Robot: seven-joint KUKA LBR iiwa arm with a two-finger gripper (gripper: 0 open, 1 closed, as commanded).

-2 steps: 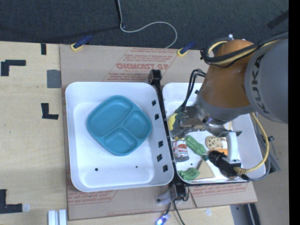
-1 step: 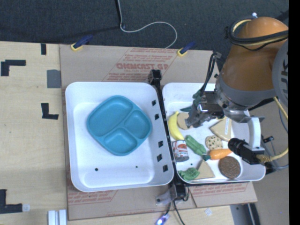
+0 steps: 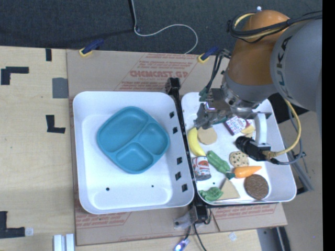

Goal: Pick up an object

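1. The tan round cookie [image 3: 208, 136] is lying in the right bin [image 3: 285, 192], touching the banana [image 3: 194, 141]; it is probably the target, since the gripper [image 3: 205, 117] is hanging just above it.
2. Whether the pincer is open or closed, I cannot tell.
3. A can [image 3: 202, 168], green pickle [image 3: 219, 161], carrot [image 3: 246, 171] and brown disc [image 3: 256, 186] are crowding nearby, making a clean grab harder.
4. A blue plate [image 3: 133, 139] is sitting in the left bin [image 3: 89, 192].

Two white bins [image 3: 84, 156]. One blue plate [image 3: 132, 138] left of the claw [image 3: 208, 118]. Below the claw: one banana [image 3: 194, 142], one can [image 3: 202, 168], one carrot [image 3: 246, 171], two cookies [image 3: 256, 186].
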